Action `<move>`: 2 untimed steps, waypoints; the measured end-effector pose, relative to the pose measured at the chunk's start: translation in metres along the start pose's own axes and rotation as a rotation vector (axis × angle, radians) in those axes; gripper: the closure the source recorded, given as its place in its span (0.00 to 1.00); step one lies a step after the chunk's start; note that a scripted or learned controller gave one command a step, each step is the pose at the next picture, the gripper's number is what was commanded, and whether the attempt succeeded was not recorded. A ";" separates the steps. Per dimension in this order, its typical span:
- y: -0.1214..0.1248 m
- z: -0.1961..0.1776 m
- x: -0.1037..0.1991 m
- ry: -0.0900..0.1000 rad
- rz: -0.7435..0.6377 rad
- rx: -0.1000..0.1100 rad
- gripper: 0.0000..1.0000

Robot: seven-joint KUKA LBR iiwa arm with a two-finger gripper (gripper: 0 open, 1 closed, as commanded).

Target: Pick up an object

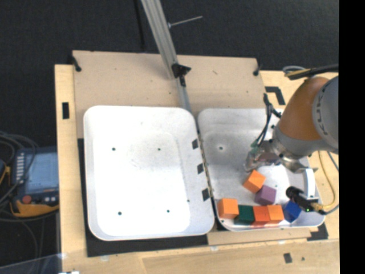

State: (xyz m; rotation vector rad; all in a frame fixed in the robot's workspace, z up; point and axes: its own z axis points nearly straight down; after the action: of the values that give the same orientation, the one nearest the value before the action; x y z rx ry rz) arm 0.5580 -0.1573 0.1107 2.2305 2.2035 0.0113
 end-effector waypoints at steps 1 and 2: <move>0.000 -0.056 -0.012 -0.003 -0.002 0.003 1.00; 0.002 -0.095 -0.014 -0.003 -0.015 0.003 1.00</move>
State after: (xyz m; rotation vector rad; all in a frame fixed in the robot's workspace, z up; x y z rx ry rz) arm 0.5585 -0.1709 0.2059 2.2145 2.2198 0.0048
